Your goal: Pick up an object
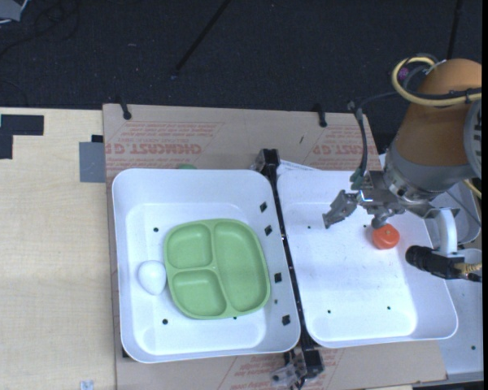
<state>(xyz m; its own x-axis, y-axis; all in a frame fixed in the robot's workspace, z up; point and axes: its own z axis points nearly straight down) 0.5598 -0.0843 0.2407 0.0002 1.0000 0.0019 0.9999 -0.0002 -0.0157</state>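
A small orange-red round object (385, 236) lies on the floor of the right white bin (358, 307), near its right side. My gripper (364, 216) hangs over that bin just up and left of the object, open, with one dark finger (339, 210) splayed out to the left. Nothing sits between the fingers. In the left white bin (138, 193) a green divided plate (216, 267) lies flat. A small white egg-shaped object (152, 277) rests against the plate's left edge.
A black divider and clips (278, 242) run between the two bins. A black cylindrical part (433, 262) of the arm sticks out over the right bin's right rim. The bins rest on a cardboard sheet (211, 136); the light wooden bench (41, 250) extends to the left.
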